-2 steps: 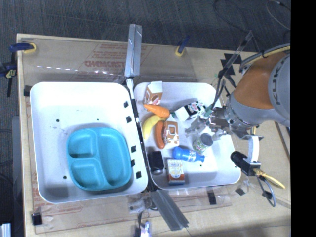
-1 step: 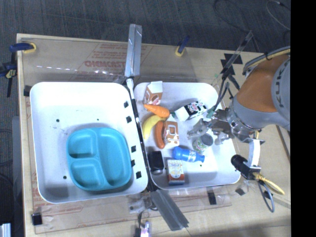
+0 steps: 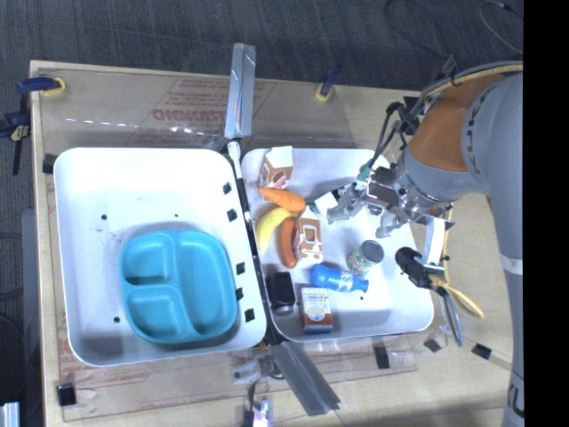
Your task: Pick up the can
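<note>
Left of frame: white bin point(image 3: 80, 238) holding a blue divided tray point(image 3: 178, 285). Centre-right: second white bin point(image 3: 404, 314) crowded with a carrot point(image 3: 283, 197), banana point(image 3: 268, 227), small cartons, blue bottle point(image 3: 336, 279). Lower right of that bin: the can point(image 3: 364, 257), upright, untouched, resting on the bin floor. Just above, toward upper right: gripper point(image 3: 369, 205), fingers seemingly spread apart with nothing between them, near the can but not around it. Pick not yet achieved; descent, closing and lift apparently remaining.
</note>
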